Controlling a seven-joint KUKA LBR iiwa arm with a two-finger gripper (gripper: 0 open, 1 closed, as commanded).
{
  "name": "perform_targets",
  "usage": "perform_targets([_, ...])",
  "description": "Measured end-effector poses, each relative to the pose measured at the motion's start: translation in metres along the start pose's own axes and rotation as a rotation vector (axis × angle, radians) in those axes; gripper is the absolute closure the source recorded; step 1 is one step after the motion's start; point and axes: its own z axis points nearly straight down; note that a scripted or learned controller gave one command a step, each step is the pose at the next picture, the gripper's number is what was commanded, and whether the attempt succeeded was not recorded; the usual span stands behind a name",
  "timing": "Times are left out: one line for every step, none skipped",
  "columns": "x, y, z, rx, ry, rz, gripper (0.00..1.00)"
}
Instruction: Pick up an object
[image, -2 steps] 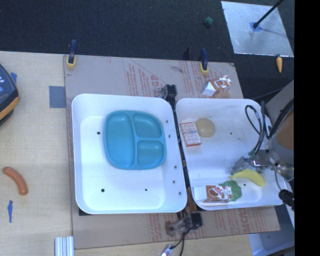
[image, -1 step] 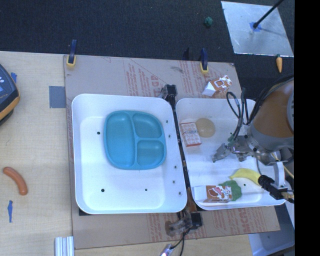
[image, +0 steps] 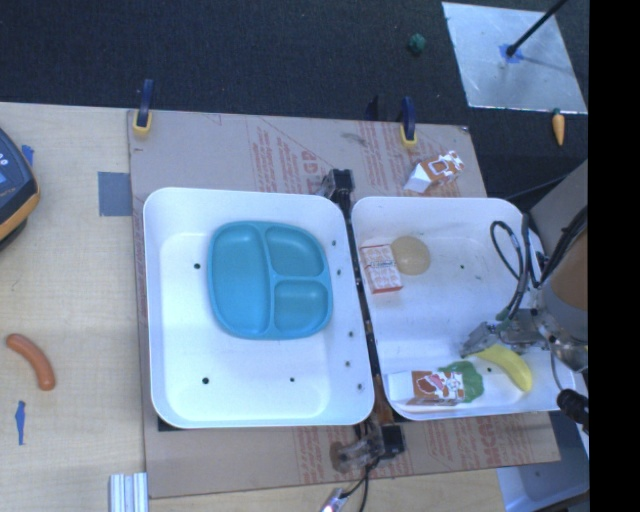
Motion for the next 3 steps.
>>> perform_targets([0.000,0.000,-0.010,0.001,-0.001,-0.005,1.00])
perform_targets([0.009,0.067,-0.070,-0.003,0.000,-0.002,1.00])
perform_targets([0.009,0.066,-0.069,-0.001,0.000,-0.002,0.00])
